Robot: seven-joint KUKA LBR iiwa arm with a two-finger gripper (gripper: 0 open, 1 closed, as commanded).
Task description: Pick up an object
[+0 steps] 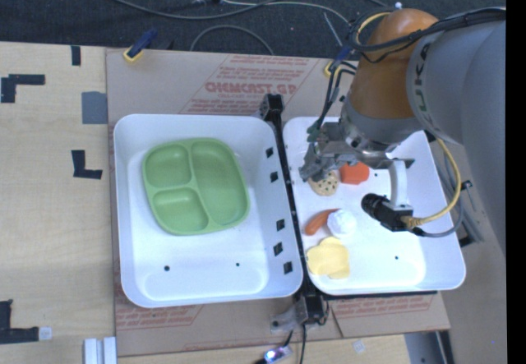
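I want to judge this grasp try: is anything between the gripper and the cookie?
Nothing visible. The gripper hangs right above the cookie in the right bin; the orange block sits just beside it.

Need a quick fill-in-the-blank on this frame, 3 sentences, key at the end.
1. The green divided plate lies in the ____ bin.
2. The gripper hangs over the ____ bin.
3. The plate has ____ compartments.
4. The yellow item lies nearest that bin's ____ edge.

Missing words: left; right; three; front
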